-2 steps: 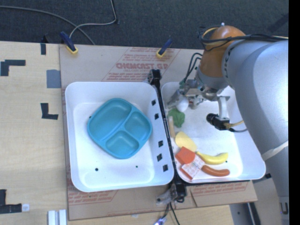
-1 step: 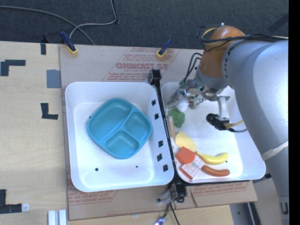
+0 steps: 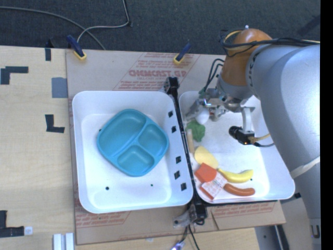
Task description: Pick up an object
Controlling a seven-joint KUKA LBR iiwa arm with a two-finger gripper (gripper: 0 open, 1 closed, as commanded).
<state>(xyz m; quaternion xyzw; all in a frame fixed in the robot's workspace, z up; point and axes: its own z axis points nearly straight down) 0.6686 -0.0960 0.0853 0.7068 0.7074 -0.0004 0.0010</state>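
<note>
While the arm (image 3: 281,82) leans over the right bin (image 3: 270,184), its gripper (image 3: 204,111) sits low at that bin's far left corner; whether it is released or clenched I cannot tell. A green toy (image 3: 196,130) lies just below the gripper, near it, against the bin's left wall. Farther toward the front lie a yellow piece (image 3: 205,155), an orange block (image 3: 206,173), a banana (image 3: 237,175) and a sausage (image 3: 239,190). A blue plate (image 3: 133,142) rests in the left bin (image 3: 91,191).
</note>
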